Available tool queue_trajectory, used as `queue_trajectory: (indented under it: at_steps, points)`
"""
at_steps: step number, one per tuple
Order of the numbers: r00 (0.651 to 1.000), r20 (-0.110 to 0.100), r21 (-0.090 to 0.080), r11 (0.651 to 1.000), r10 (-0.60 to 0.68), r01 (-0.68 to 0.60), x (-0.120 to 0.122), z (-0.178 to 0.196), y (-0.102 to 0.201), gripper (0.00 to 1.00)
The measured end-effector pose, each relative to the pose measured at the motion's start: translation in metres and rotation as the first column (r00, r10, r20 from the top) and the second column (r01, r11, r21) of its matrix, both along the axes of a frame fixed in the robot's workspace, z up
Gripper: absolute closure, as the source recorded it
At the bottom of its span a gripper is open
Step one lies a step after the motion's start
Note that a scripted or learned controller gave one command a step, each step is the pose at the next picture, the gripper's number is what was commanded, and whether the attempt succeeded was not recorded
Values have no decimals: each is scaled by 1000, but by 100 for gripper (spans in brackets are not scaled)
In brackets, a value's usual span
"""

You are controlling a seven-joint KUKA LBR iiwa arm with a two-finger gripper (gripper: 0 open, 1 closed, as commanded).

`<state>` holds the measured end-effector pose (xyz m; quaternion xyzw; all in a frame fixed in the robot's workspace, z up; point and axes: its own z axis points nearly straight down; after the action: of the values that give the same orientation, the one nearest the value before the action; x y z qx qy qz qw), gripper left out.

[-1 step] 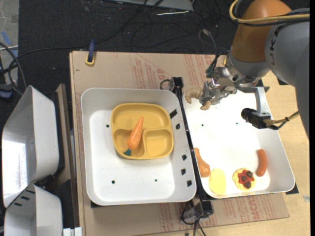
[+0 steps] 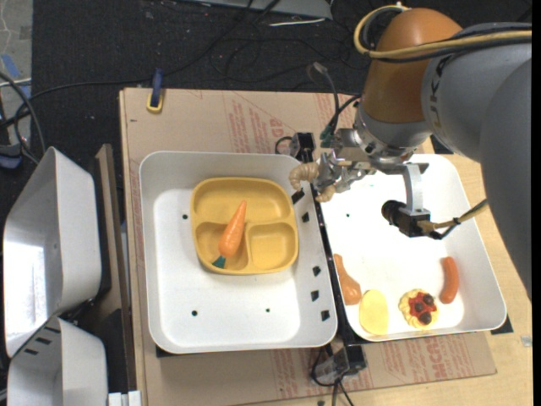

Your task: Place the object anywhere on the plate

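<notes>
The grey arm [image 2: 473, 74] reaches over the right bin [image 2: 473, 311], its gripper [image 2: 325, 176] above the bins' shared edge, grip state impossible to tell, while the yellow plate [image 2: 279, 244] in the left bin [image 2: 169, 311] carries the carrot [image 2: 232, 229], lying across its divider.

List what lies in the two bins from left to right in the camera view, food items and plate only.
Yellow plate with the carrot lying on it → orange drumstick-shaped piece → pale yellow round piece → small tart with berries → sausage.
</notes>
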<state>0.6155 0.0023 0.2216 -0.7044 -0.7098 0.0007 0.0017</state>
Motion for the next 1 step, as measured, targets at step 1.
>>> queue_trajectory:
  at_steps: [1]
  points:
    - [1000, 4, 0, 1000, 1, -1, -5, 11, 50, 100]
